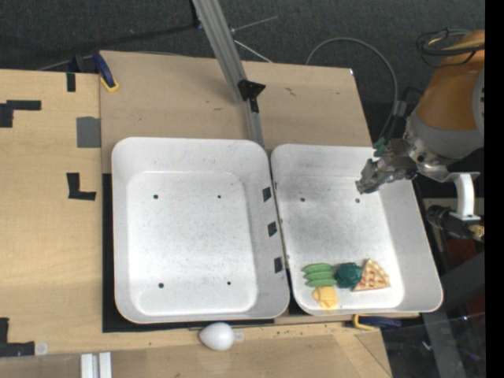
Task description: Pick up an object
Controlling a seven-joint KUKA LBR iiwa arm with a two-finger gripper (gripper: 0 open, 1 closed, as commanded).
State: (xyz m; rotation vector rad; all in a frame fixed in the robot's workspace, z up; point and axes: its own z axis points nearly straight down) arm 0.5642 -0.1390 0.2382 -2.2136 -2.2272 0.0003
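The dark two-finger end effector (370,181) hangs over the right shallow white bin (331,211), near its 2 o'clock corner; whether it is spread or pressed together I cannot tell. At the bin's 5 o'clock lie green pea pods (318,272), a yellow piece (326,295), a dark green lump (347,273) and a triangular pizza-slice toy (372,276), clustered together.

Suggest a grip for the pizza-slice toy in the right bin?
Take the pizza slice from above, fingers across its two straight sides near the narrower upper tip. It lies flat, with the dark green toy against its left side and the bin wall close on the right, so the wide end looks crowded.
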